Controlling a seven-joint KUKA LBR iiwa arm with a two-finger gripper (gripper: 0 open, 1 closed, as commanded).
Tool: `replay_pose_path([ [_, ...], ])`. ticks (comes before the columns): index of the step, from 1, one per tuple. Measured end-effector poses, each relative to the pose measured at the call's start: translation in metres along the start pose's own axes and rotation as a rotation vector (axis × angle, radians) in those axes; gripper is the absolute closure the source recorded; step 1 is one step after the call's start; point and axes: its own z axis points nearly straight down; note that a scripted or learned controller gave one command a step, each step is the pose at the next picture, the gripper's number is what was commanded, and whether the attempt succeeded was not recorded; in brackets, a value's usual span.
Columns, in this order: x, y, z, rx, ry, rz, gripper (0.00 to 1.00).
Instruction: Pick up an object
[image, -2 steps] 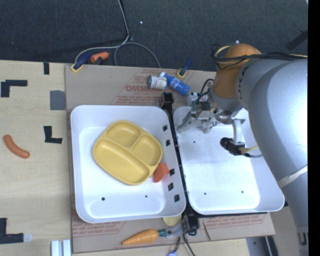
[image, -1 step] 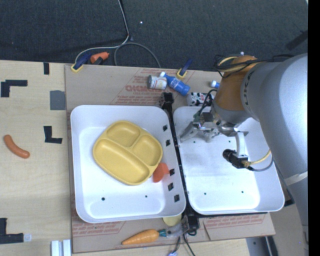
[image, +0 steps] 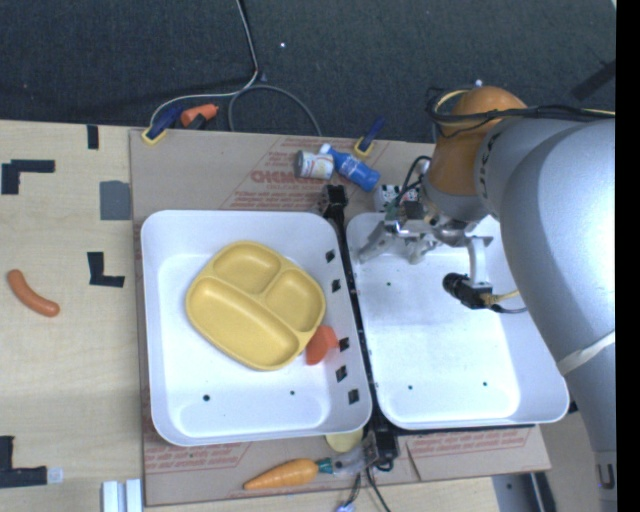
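The gripper (image: 400, 240) sits low over the right bin (image: 450, 400); its state I cannot tell. A yellow tray (image: 255, 303) and orange piece (image: 320, 346) lie in the left bin (image: 165, 330)

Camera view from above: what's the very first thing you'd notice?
A big yellow divided plate lies in the left white bin, with a small orange piece at its edge. The grey arm looms over the right bin, and a toy carrot lies on the bench below.

Grey arm (image: 560, 230) from the right, end effector (image: 400, 240) low, leftward.
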Motion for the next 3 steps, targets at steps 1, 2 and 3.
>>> replay_pose_path([
  [1, 0.006, -0.021, -0.001, -0.001, -0.002, 0.003, 0.0],
  [2, -0.005, -0.001, 0.0, 0.0, 0.001, 0.001, 0.0],
  [3, 0.005, -0.002, 0.0, 0.003, -0.005, 0.002, 0.0],
])
